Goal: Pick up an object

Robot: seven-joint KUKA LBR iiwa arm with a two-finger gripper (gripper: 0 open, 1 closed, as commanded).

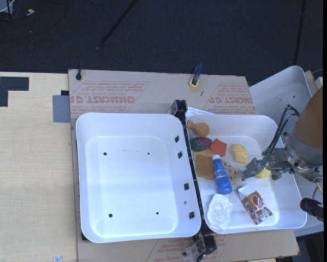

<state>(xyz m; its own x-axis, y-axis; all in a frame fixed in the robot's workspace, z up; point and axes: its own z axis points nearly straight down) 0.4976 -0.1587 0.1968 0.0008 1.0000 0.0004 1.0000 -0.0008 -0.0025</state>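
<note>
One small yellow block, light, stiff and best pinched across its flat sides, lies right of the blue bottle, between the spread jaws of the gripper.

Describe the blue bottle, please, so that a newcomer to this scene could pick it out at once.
Look in the right-hand white bin, the one that holds the clutter. Near its left wall, below the purple and orange pieces, lies the blue bottle with its white cap pointing up the view. It is the only blue thing in that bin.

Small yellow object sits in the right bin, mid-right.
</note>
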